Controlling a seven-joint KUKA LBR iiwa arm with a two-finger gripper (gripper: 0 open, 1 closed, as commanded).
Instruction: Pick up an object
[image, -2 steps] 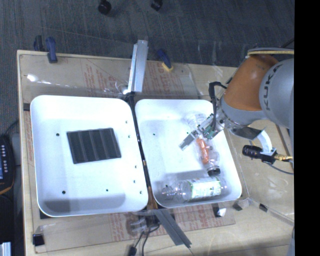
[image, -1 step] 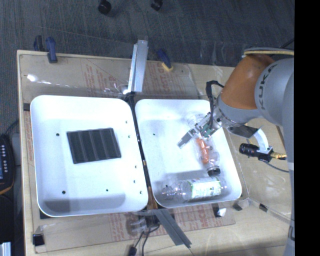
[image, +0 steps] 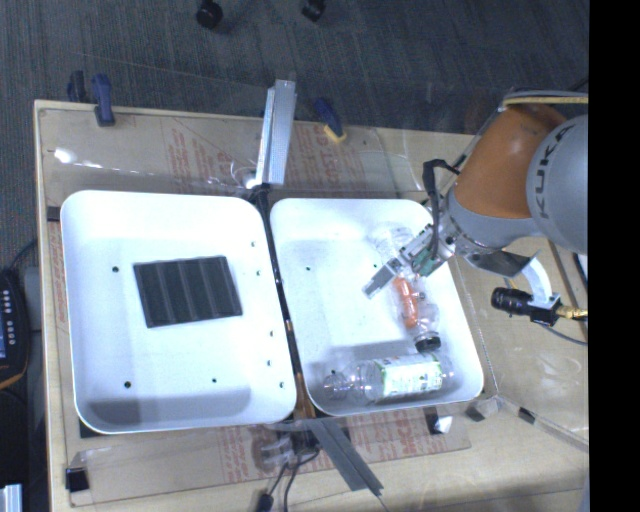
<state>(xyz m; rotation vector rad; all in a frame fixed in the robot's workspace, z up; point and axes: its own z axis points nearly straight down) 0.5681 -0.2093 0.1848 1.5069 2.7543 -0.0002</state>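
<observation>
My gripper (image: 393, 272) hangs over the right bin (image: 310, 300), in its upper right part. Just below and right of it lies a small clear bottle (image: 412, 310) with an orange label and a black cap, pointing toward the bin's front. The gripper's tip looks close to that bottle's upper end, and nothing shows held in it. A larger clear plastic bottle (image: 395, 380) with a pale label lies on its side along the bin's front wall. A crumpled bit of clear plastic (image: 388, 240) sits beside the gripper.
The left bin (image: 90, 250) holds a dark ribbed rectangular pad (image: 188, 291) near its middle. A metal bar (image: 275, 130) stands at the back between the bins. Blue clamps (image: 100, 95) grip the bench's far edge. A black cable plug (image: 520, 302) lies right of the right bin.
</observation>
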